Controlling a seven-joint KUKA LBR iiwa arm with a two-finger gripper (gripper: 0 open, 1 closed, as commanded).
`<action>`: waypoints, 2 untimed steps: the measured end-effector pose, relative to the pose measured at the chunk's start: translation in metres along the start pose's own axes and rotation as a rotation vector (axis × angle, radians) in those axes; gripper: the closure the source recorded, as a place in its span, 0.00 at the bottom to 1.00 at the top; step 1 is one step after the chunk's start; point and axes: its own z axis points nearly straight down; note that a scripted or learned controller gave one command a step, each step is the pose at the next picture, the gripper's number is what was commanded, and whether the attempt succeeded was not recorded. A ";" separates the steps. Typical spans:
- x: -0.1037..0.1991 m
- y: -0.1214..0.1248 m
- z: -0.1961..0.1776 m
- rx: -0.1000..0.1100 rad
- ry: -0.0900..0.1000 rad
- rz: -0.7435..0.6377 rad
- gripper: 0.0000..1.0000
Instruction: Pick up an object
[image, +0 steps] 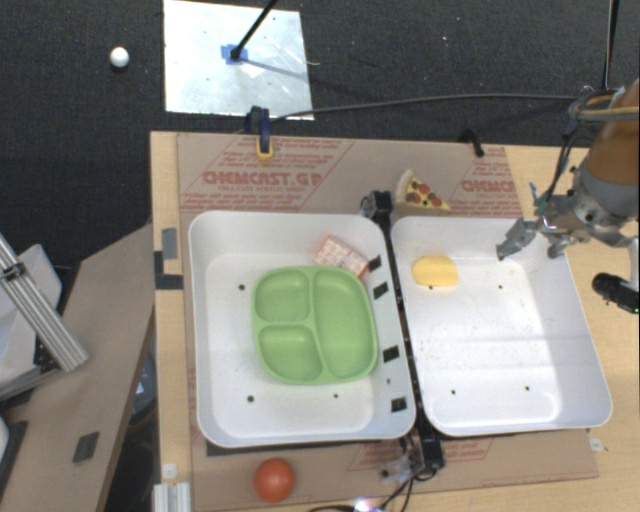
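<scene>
Arm (610, 150): grey with an orange band, coming in from the right, up above the far right corner of the right bin.
Claw (535, 240): hanging over the far edge of the right bin; two fingers spread apart, one pointing down to the left, one to the right; nothing between them.
Right bin (520, 400): white and shallow, with a yellow lump inside.
Yellow lump (435, 271): small and round, lying flat in the far left part of the right bin, near the wall between the bins, well to the left of the claw and not touching it.
Left bin (225, 300): white, holding a green plate and a small pack.
Green plate (314, 324): three sections, lying flat in the middle of the left bin.
Small pack (345, 254): pink and white, just behind the green plate, touching its far edge.
Pizza slice toy (422, 192): on the brown board behind the bins.
Red ball (274, 479): on the board in front of the left bin.
White ball (120, 57): far back on the dark floor, top left.
</scene>
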 end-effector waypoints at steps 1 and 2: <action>0.003 0.007 0.057 -0.005 -0.001 -0.004 0.00; 0.003 0.008 0.045 -0.006 -0.001 -0.006 1.00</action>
